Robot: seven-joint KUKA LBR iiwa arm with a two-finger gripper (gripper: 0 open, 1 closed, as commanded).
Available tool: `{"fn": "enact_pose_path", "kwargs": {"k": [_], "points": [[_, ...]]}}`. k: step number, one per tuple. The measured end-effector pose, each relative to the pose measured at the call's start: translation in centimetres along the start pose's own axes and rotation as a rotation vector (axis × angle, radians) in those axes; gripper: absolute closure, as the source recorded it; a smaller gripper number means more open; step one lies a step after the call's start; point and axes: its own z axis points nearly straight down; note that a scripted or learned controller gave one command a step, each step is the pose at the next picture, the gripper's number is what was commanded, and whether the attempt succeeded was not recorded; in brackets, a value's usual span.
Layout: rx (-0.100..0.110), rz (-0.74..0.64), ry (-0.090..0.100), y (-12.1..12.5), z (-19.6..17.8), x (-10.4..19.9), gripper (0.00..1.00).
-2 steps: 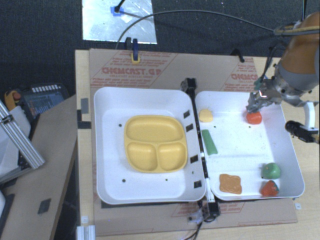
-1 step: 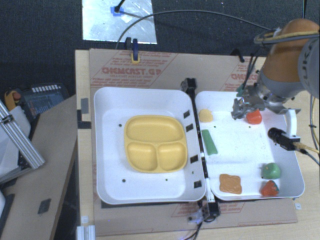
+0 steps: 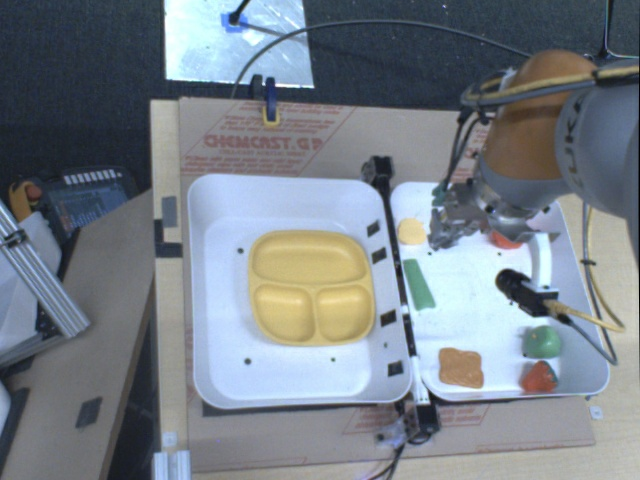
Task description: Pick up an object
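Hovering hand (image 3: 447,230) beside yellow disc (image 3: 411,231) in right bin (image 3: 575,378); finger gap, we cannot tell. We centre over disc before descending.

Tray (image 3: 305,286) in left bin (image 3: 215,268), right bin (image 3: 590,358) — several small items.

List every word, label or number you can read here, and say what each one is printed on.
"CHEMCAST G P": large red letters on the brown board behind the bins; the last letters are uncertain.
Smaller red print above and below that word: too blurred to read.
Red print on the board's front edge: too small to read.
Dark letters on the grey arm, perhaps "UK": cut off.
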Motion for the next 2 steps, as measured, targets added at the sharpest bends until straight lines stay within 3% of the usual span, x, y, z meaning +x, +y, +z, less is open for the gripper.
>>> {"fn": "enact_pose_path", "kwargs": {"k": [2], "points": [[-0.002, -0.002, 0.002, -2.0, -1.6, 11.2, 1.0]]}}
